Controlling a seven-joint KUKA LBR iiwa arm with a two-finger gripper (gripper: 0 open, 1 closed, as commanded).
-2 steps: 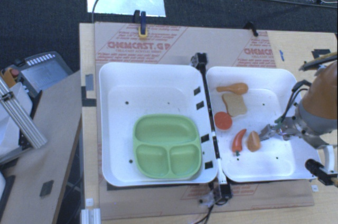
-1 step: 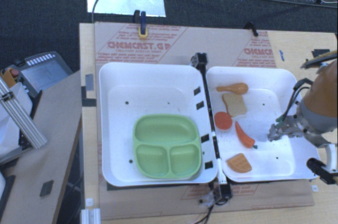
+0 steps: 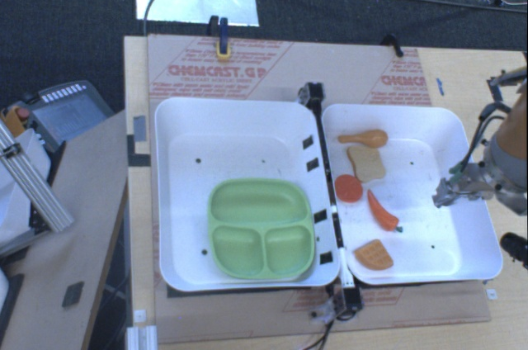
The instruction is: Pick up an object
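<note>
Left bin (image 3: 177,175): you have a green divided plate (image 3: 262,228) lying flat toward its near right corner. Nothing there is a pick target unless the program counts the plate, and its low rim gives two fingers little to bite on.

Right bin (image 3: 450,125): the candidate objects sit in a cluster along the left side. From far to near they are an orange drumstick-shaped piece (image 3: 364,139), a tan bread slice (image 3: 367,164), a red round slice (image 3: 348,189) just beside it, a red-orange pepper (image 3: 382,211), and an orange wedge (image 3: 374,256).

The gripper (image 3: 445,196) hangs over the right half of that bin, well apart from all of them, with nothing between its tips. You cannot tell from this view whether it is spread or closed.

Risks:
- A descent from here meets bare bin floor.
- The bread and red slice lie flat and close together, so one could be nudged while you go for the other.
- The pepper is thin and may roll out of a pinch.
</note>
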